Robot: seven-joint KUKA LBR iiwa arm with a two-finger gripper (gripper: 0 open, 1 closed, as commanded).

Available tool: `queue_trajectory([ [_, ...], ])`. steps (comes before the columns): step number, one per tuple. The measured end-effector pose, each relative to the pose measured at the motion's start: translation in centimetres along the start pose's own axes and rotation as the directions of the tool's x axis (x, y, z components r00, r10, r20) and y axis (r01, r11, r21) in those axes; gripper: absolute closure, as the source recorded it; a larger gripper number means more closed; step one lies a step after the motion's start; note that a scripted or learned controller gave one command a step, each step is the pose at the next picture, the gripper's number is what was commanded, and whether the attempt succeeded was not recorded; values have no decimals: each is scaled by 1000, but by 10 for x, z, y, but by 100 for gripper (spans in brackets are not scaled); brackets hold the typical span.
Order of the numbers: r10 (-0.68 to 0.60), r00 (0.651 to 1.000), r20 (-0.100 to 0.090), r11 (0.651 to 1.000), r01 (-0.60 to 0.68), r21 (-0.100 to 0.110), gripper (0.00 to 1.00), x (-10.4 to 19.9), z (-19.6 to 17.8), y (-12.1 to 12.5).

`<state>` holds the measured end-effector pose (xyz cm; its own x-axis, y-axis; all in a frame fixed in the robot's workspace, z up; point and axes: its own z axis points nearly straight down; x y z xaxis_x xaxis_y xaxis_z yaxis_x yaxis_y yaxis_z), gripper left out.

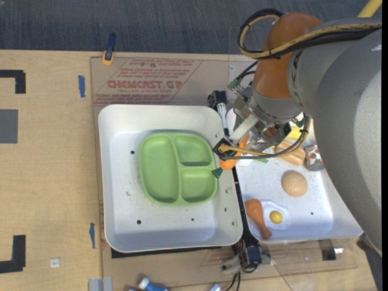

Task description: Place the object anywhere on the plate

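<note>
cardboard (151, 77) printed "chemcast gp" lies behind the green plate (179, 168); gripper (225, 156) state cannot be told.

I see a green divided plate (177, 168) lying in the left bin (121, 223). My arm (285, 59) reaches over the seam between the two bins, with the gripper (225, 153) low at the plate's right edge, something orange (228, 162) by its tip. In the right bin (321, 214) lie a tan egg (294, 183), a drumstick (258, 216) and a fried egg (276, 216).
</note>
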<state>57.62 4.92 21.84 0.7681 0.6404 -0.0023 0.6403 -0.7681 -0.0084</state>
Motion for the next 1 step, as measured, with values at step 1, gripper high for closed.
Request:
queue_trajectory([
  [1,2,1000,3,1000,-2,-1,0,-2,1,2],
])
